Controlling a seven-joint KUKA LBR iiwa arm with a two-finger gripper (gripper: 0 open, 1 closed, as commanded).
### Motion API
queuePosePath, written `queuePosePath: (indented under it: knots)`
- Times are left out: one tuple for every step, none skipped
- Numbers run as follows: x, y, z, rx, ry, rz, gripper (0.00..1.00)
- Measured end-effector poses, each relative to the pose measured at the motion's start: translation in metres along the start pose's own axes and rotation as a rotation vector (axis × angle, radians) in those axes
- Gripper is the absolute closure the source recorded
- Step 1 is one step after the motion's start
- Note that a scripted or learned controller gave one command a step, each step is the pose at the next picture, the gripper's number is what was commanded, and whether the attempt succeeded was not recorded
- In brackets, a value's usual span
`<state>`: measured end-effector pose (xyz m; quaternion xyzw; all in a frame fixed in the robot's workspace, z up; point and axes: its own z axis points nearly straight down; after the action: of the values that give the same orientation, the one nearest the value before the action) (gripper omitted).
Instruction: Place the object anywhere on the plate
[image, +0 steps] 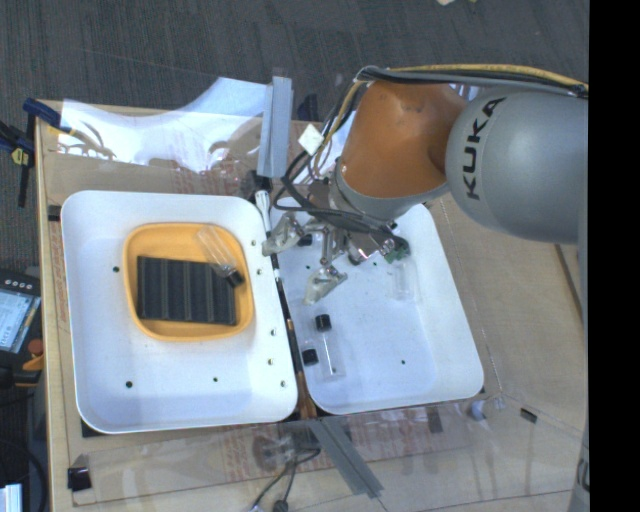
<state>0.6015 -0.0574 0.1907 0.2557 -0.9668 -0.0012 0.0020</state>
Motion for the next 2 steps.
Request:
queuePosePath:
  knots:
    - [0.001,-0.033,-0.012,0.006,-0.006,-0.270,0.00]
    - [0.019,-0.076,-0.009,0.006,-0.004,-0.715,0.00]
